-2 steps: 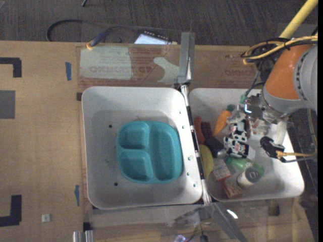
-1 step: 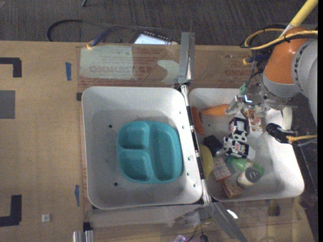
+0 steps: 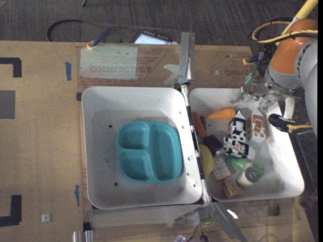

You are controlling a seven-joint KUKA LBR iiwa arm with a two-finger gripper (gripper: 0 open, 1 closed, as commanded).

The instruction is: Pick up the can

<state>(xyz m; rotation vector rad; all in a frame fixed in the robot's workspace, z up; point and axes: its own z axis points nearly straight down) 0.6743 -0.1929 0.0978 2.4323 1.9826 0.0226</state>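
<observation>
In the right bin (image 3: 287, 158), a small round-topped container with a pale lid and green side (image 3: 249, 174) lies near the front and looks like the can. It sits among other items, below a black-and-white cow-patterned carton (image 3: 236, 139). My gripper (image 3: 256, 99) hangs over the bin's back right corner, under the orange wrist band (image 3: 290, 49). It is well behind the can and apart from it, above a white-and-orange carton (image 3: 258, 126).
The right bin also holds an orange carrot (image 3: 221, 114), a yellow banana (image 3: 207, 160), a small printed box (image 3: 220, 169) and a black item (image 3: 212, 142). A teal divided plate (image 3: 149, 151) lies in the left bin (image 3: 96, 110). A metal divider (image 3: 185, 64) runs between the bins.
</observation>
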